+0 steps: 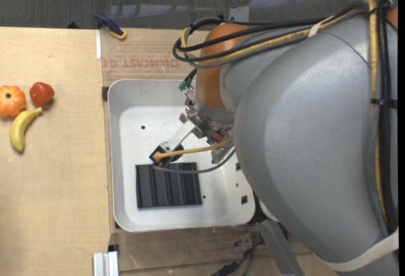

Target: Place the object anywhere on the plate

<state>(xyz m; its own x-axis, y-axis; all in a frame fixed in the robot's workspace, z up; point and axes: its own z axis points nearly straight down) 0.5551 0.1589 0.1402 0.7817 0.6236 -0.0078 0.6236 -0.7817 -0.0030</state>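
A black ribbed rectangular plate (pixel 169 185) lies flat in the near part of the white bin (pixel 126 142). My gripper (pixel 211 135) hangs over the middle of that bin, just beyond the plate's far right corner. The big grey arm with its orange band covers the bin's right side and hides what lies under it. I cannot make out any object at the gripper.
On the wooden bench to the left lie an orange fruit (pixel 11 101), a red fruit (pixel 42 93) and a banana (pixel 22 130). A blue and yellow clamp (pixel 111 26) sits at the cardboard's far edge. Small dark specks (pixel 143 128) dot the bin floor.
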